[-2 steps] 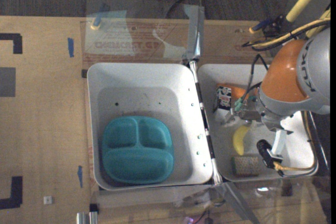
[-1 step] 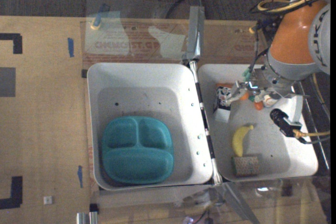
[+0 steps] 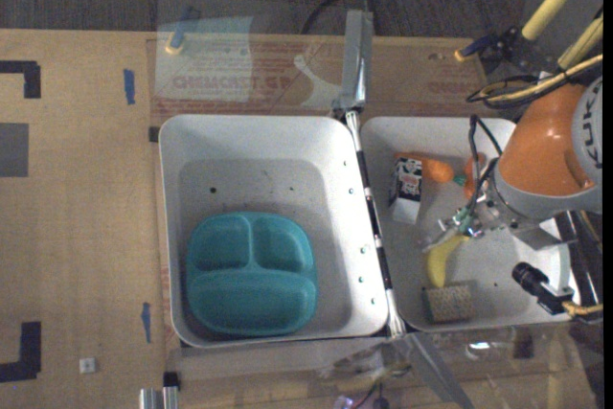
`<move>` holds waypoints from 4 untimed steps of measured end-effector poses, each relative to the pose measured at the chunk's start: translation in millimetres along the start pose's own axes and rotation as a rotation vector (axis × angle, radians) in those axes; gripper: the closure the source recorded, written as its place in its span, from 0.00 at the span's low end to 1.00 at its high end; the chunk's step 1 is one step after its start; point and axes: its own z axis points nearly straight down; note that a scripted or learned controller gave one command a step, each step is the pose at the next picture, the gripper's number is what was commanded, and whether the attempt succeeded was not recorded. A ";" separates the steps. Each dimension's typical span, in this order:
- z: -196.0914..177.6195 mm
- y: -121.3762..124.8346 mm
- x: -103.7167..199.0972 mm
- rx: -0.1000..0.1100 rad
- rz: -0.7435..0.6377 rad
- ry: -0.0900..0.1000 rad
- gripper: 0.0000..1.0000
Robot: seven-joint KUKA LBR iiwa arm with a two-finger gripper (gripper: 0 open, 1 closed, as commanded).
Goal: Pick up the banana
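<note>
down low, claw (image 3: 463, 227) at banana (image 3: 439, 260) top, grip unclear, sponge (image 3: 448, 302) by bin's (image 3: 407, 306) front edge

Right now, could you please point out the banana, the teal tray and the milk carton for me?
banana (image 3: 440, 261): camera view, middle of its yellow body.
teal tray (image 3: 251, 274): camera view, central divider ridge.
milk carton (image 3: 408, 180): camera view, its printed front face.

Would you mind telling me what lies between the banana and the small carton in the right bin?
In the camera view, only bare white bin floor separates the banana from the carton.
</note>
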 end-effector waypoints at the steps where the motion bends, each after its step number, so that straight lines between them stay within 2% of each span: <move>1: -11.3 0.2 -4.6 -0.007 0.007 -0.008 1.00; 2: -61.7 -19.1 11.8 0.006 0.149 0.001 1.00; 3: -61.6 -19.4 11.4 0.006 0.150 0.001 0.00; 4: -61.6 -19.4 11.4 0.006 0.150 0.001 0.00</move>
